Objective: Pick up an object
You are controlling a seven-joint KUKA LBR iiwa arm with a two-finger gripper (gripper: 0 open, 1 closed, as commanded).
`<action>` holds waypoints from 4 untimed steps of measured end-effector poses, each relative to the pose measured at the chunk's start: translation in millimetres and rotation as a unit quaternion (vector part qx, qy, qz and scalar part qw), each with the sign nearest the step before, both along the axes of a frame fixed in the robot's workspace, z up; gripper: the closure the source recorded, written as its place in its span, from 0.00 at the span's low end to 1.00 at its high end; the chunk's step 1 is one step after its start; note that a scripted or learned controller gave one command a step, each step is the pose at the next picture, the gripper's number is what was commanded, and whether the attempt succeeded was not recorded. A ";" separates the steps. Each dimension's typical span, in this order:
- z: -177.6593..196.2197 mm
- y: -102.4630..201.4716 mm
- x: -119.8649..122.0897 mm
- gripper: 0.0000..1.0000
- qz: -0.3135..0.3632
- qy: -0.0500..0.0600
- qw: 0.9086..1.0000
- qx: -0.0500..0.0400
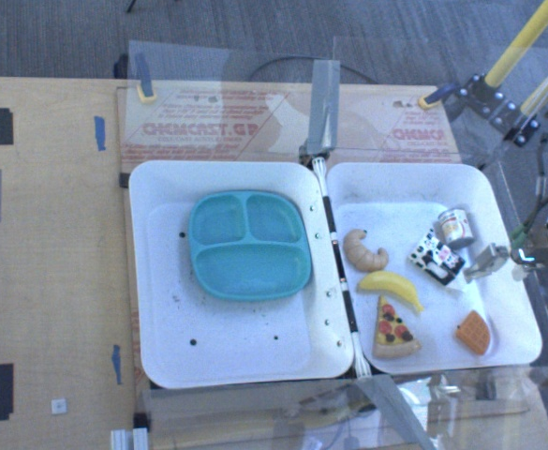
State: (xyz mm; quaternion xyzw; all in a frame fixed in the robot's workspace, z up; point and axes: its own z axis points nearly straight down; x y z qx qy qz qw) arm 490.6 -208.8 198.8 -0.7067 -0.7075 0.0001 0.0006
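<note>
- At right of centre in the frame: right bin (508,195), holding every loose item.
- In its upper right part: small can (453,225) lying tilted, touching a black-and-white patterned box (435,256) just below it.
- Towards the middle divider: croissant (362,248), with a banana (392,289) just below and a pizza slice (392,328) below that, point upward. Close together; contact between banana and pizza slice not resolvable.
- In the lower right corner of the bin: orange waffle (474,332), well apart from the rest.
- At left of centre: left bin (152,251), bearing a teal divided plate (250,247).
- At the right edge of the right bin: grey gripper (487,261), low and just beside the patterned box. Too small and blurred for detail.
- Jaw state: cannot tell. No item seen in a grasp.
- Step in hand, as judged: approach to a target, probably the patterned box or the can, these being nearest. Nothing lifted.
- Next move, as judged: centre over one item only, descend, close, then lift straight up.
- Caution: can and box in contact, hence a risk of pushing one while closing on the other. Round can likely to roll.
- Alternative: waffle, isolated, but flat and low against the bin floor.
</note>
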 end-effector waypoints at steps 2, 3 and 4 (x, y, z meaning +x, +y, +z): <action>-90.8 12.6 61.2 1.00 0.056 -0.003 0.998 -0.001; -100.7 78.3 59.4 1.00 0.032 -0.015 0.999 -0.005; -13.9 133.0 114.9 1.00 -0.041 -0.001 0.999 -0.001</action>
